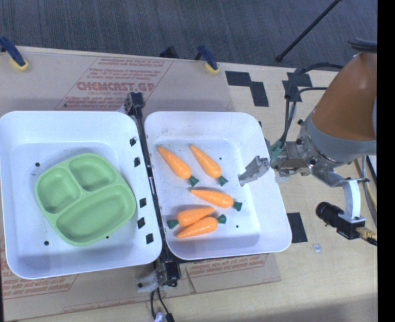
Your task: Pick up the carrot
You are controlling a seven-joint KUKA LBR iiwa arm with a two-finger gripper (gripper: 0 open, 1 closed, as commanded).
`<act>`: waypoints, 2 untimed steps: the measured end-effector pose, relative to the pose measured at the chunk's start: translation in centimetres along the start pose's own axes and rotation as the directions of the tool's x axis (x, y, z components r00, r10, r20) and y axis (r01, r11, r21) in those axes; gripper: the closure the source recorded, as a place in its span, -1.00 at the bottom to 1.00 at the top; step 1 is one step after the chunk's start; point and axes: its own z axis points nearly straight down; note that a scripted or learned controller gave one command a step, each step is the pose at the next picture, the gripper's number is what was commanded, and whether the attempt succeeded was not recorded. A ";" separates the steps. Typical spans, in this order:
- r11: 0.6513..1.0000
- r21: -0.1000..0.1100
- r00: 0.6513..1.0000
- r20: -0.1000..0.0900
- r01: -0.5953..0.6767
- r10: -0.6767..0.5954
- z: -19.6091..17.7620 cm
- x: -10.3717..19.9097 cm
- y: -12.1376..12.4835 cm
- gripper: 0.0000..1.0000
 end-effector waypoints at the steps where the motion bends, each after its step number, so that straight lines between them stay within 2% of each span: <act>1: 1.000 0.000 1.000 0.000 0.002 -0.002 18.9 3.1 5.9 -1.00; 2: 1.000 0.003 1.000 0.001 0.007 -0.007 17.9 3.0 5.9 1.00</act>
